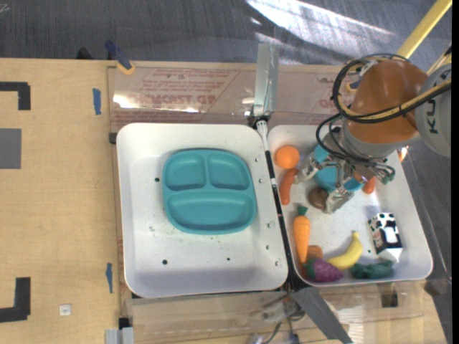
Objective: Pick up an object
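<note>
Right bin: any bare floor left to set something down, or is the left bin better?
Right bin: one small bare patch, bordered by the carrot, banana, carton and gripper; elsewhere crowded. Left bin: wide bare strip between the teal plate and the near wall.

Dark grey floor (143,13) lies beyond the gripper (336,190), crossed by a bright light streak (315,16). Well left of it, the pale wooden bench (57,192) carries black marks (18,95).

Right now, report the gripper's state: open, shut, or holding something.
Gripper: cannot be told from this view; it hangs low in the right bin, close beside a brown object.
</note>
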{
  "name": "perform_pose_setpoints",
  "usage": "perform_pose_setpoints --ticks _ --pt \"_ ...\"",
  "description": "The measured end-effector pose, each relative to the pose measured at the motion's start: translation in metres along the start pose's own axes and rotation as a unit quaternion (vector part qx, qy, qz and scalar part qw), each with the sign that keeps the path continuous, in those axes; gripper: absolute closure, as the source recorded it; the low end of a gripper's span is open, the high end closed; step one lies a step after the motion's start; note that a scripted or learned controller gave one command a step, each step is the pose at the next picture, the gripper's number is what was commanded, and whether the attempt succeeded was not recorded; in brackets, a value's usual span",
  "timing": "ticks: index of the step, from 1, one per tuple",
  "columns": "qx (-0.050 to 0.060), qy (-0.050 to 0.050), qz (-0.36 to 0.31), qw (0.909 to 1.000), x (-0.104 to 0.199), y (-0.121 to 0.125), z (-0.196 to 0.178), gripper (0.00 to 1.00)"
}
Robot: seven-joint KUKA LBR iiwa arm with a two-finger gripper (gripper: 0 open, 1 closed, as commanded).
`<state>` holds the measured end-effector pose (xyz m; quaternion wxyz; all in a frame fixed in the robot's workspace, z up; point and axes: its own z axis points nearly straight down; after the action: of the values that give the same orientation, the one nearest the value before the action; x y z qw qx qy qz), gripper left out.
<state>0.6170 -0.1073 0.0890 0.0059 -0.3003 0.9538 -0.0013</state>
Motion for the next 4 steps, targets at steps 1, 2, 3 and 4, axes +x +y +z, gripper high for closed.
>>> perform_pose_setpoints --ticks 1,2,3,4 --pt "0.000 0.000 0.014 0.9999 0.018 0.016 -0.001 0.00" --pt "0.000 0.001 0.038 0.9993 0.014 0.024 -0.001 0.00" --pt "0.004 -0.006 0.037 0.9993 0.009 0.023 -0.016 1.00" --pt "0.000 0.001 0.146 0.9893 0.006 0.024 -0.001 1.00"
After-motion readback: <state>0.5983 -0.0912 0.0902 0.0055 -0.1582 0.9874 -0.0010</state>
